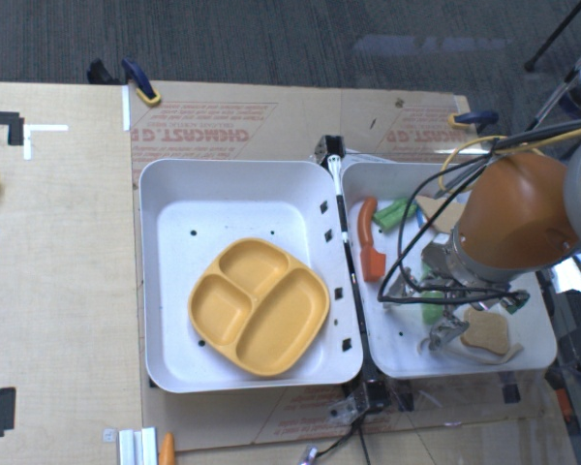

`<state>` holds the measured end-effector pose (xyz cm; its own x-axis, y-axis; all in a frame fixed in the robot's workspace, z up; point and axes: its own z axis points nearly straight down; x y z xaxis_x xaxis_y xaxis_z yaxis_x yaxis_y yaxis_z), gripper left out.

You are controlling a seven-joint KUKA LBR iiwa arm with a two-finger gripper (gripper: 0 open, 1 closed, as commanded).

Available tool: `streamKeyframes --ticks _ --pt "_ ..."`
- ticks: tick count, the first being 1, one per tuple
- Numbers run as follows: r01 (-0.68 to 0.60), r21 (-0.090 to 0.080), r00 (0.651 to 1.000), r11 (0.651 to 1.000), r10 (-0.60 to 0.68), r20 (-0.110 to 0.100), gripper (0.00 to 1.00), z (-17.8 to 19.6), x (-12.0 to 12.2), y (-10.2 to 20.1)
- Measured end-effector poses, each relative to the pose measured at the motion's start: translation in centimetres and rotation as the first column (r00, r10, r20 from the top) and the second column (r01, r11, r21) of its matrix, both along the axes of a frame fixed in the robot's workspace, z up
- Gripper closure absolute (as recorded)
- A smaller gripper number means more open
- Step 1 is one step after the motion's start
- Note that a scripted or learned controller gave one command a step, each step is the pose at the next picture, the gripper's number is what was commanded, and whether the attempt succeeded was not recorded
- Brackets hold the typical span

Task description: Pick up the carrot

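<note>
**Arm hanging over the right bin, carrot by the divider**

From the camera view, we are seeing the carrot [369,238] lying in the right bin [397,356], just beside its left wall, with a green piece [395,212] near its upper end. The claw [443,335] is hovering low over the bin's lower part, near a tan, toast-like piece [488,336]; we are not able to tell how its fingers are standing, as cables are crossing it. The left bin [165,260] is carrying a yellow divided plate [259,305] on the tabletop [58,289].
</note>
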<state>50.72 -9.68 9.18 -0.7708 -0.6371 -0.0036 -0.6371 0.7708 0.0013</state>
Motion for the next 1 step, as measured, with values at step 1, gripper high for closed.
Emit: streamKeyframes --ticks 1 --pt "-0.294 -0.001 0.956 0.956 0.294 -0.001 0.0 -0.04 -1.49 -0.08"
